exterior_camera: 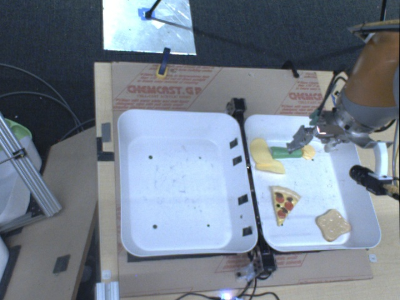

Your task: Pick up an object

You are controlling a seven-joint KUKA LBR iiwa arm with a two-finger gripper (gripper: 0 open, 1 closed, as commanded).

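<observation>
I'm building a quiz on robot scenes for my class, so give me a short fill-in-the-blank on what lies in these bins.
1. The pizza slice lies in the ____ bin of the camera view.
2. The gripper hovers over the ____ stick beside the yellow piece.
3. The tan bread-like piece lies near that bin's ____ right corner.
4. The arm wears an ____ band above the wrist.

Missing words: right; green; front; orange

The end effector (300, 141) hangs over the right bin (362, 220); a yellow piece (265, 156) lies just left, a pizza slice (284, 204) and cookie (332, 224) nearer the camera, leaving open floor between them.
</observation>
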